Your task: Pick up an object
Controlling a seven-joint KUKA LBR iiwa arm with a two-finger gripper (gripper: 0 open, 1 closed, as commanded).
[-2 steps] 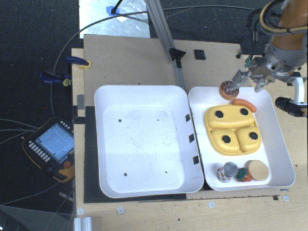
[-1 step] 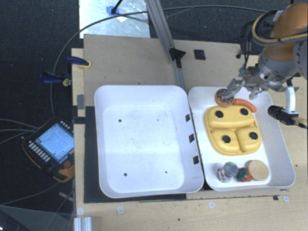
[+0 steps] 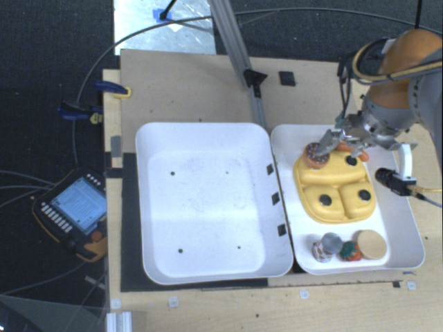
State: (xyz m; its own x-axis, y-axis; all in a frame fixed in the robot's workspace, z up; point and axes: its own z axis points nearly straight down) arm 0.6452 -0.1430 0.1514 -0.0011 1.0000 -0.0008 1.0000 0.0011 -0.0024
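Note:
My gripper (image 3: 327, 144) hangs low over the upper part of the right bin (image 3: 408, 241), reaching in from the right. Just below and left of its tip lies a small round reddish-brown object (image 3: 317, 157), resting at the top left corner of a big yellow moulded piece (image 3: 335, 187) with dark spots. The gripper tip is at or touching that small object; whether it grips it is unclear. Along the bin's front edge lie a grey ball (image 3: 331, 241), a red and green item (image 3: 350, 252), a tan disc (image 3: 372, 244) and a small shiny piece (image 3: 318, 252).
The left bin (image 3: 204, 199) sits beside the right one, sharing a raised middle edge with black clips (image 3: 275, 198). A slanted metal pole (image 3: 232, 33) crosses the back of the bench. A teach pendant (image 3: 73, 209) and cables lie off the bench at left.

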